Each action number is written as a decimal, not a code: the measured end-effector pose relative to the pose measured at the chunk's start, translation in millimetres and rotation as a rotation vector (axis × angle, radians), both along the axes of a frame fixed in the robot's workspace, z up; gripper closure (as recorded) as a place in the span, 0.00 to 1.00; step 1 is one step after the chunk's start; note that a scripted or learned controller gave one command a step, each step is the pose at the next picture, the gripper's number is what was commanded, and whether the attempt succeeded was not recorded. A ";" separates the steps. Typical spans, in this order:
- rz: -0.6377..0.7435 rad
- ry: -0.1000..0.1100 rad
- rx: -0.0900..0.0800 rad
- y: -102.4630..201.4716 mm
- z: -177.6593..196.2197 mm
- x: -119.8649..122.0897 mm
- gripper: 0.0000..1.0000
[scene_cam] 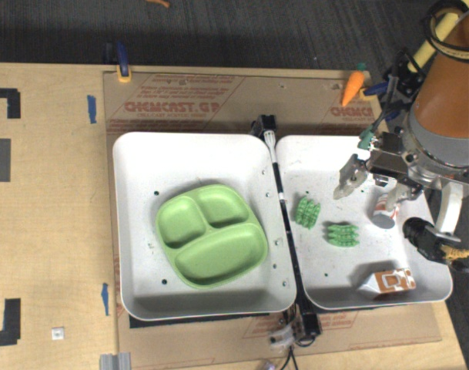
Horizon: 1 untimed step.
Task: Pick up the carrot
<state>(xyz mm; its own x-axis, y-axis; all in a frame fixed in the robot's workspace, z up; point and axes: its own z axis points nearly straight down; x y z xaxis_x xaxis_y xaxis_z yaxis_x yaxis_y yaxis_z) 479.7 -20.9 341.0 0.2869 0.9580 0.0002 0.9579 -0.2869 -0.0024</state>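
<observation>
Two white bins sit side by side on the desk. A green divided plate (211,233) fills much of the left bin (134,206). In the right bin (319,160) lie two green ridged pieces (307,212) and a small orange-and-white item (393,280). The tool (366,196) hangs above the right bin, fingers spread apart and gripping nothing. The carrot (353,86) lies outside the bins, on the cardboard behind the right bin's back edge.

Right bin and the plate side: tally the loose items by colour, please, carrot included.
Green: 3, plate, two ridged pieces
Orange: 1, carrot, on the bench behind the bins
White and orange: 1, small box
Total: 5
</observation>
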 end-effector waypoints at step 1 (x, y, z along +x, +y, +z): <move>-0.036 0.000 0.000 6.0 -142.7 -0.8 0.00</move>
